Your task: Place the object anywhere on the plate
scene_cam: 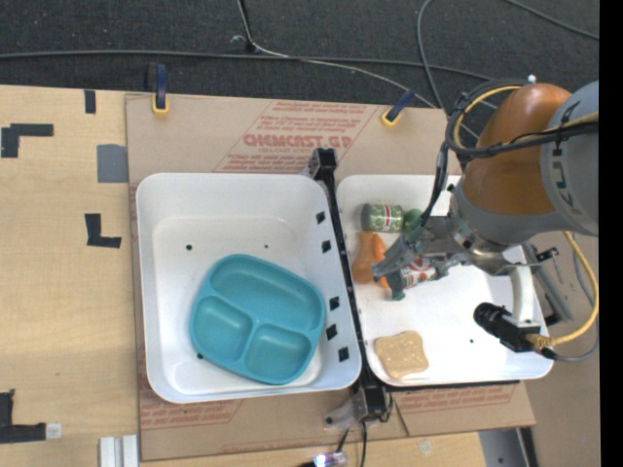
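One fixed camera looks down, slanted, seemingly from moderate height, on both bins (243, 188).

Two white bins are sitting side by side, a left bin (156, 290) and a right bin (458, 353). One teal plate (257, 319), split into three sections, is lying in the left one. The right one is holding one green can (384, 218), one orange item (368, 256), one slice of bread (401, 354) and one small bottle (421, 275). Two clamps (159, 93) are gripping the cardboard's far edge.
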### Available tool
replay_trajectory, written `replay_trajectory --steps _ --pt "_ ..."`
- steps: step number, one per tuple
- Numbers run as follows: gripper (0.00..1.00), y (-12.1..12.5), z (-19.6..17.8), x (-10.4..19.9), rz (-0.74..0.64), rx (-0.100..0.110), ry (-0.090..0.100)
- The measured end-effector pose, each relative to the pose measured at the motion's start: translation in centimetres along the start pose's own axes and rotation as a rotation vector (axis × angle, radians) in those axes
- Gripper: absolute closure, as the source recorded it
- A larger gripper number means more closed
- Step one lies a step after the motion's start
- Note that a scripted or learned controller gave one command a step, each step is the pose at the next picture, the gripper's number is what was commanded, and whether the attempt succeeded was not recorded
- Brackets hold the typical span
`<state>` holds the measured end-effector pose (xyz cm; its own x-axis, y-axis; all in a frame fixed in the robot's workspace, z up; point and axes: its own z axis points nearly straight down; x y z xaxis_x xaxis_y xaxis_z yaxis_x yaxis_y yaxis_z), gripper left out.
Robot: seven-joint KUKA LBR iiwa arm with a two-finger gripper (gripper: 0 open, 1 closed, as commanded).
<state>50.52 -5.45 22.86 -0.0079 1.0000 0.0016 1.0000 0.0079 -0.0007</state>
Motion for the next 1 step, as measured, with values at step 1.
replay_trajectory --steps 1 --pt "1.0 0.86 1.19 5.68 0.002 0.002 -0.001"
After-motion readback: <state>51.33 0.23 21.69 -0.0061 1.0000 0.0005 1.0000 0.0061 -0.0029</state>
